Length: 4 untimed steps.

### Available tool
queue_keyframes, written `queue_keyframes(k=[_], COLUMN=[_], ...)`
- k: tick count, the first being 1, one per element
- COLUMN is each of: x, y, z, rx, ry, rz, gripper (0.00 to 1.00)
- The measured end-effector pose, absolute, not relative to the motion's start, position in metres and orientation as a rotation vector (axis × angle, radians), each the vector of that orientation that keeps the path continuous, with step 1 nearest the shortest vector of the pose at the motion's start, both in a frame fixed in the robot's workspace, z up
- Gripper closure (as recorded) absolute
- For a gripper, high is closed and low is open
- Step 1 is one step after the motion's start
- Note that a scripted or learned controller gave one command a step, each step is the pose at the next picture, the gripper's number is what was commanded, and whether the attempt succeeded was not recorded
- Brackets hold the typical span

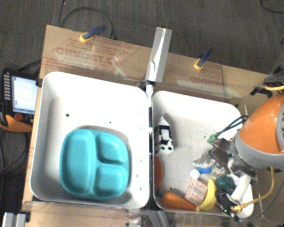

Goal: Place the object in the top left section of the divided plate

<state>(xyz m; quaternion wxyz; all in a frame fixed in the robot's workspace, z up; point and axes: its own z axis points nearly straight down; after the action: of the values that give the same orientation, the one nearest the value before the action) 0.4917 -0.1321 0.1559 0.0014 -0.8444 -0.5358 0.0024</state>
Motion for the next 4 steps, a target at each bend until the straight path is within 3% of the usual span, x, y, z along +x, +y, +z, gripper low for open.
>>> queue_keyframes(k=[1,2,4], x=[0.564,0.529,0.558], y=[-0.077,-0.112,0.037], z=[0.191,0.19,0.182], rx=[-2.647,-2.49,-2.393], ry=[-1.689,-1.913,-2.033], rz=[0.008,0.008,0.009], gripper=[1.0,1.0,1.0])
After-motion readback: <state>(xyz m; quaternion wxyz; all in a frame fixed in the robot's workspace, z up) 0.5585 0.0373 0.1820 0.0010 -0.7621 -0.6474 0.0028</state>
